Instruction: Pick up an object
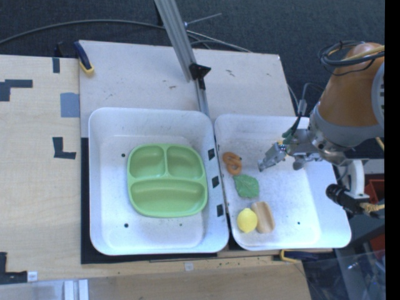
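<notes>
Several small food items lie in the right bin [325, 230]: an orange pretzel-like piece [232, 162] near its left wall, a green leafy piece [247, 186] below that, then a yellow lemon [247, 220] beside a tan bread roll [265, 217] near the front. My gripper [270, 160] hangs over the bin's middle, right of the pretzel piece and above the leaf. Its grey fingers point down to the left, and nothing is visible between them.
The left bin [106, 230] holds a green divided plate [167, 180]. A slanted metal pole [178, 33] crosses from the top to the seam between the bins. The orange arm body [350, 99] fills the right side above the bin's edge.
</notes>
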`<state>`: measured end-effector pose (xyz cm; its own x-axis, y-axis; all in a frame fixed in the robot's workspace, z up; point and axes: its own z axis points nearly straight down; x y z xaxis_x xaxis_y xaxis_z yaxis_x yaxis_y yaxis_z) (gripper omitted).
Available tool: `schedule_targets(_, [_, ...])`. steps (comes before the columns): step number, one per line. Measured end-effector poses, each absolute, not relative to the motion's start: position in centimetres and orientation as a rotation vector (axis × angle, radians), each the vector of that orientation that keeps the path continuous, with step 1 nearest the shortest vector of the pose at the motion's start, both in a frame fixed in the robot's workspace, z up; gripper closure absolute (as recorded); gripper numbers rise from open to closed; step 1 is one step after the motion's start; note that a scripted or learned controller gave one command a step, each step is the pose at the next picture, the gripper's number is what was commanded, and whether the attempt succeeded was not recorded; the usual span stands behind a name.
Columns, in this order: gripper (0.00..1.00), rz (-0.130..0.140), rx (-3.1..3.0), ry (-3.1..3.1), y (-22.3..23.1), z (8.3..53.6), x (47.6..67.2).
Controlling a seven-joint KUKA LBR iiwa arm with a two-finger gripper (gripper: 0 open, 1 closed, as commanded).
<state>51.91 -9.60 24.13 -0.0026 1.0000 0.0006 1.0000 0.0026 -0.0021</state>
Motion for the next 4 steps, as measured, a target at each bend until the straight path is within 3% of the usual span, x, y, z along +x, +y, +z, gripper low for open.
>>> schedule_targets(1, [0.00,0.001,-2.217,-2.223,-9.6,24.1,51.9])
schedule_targets(3, [0.00,0.008,-2.215,-2.218,-9.3,11.8,51.1])
schedule_targets(4, [0.00,0.002,-2.220,-2.223,-9.3,8.9,51.1])
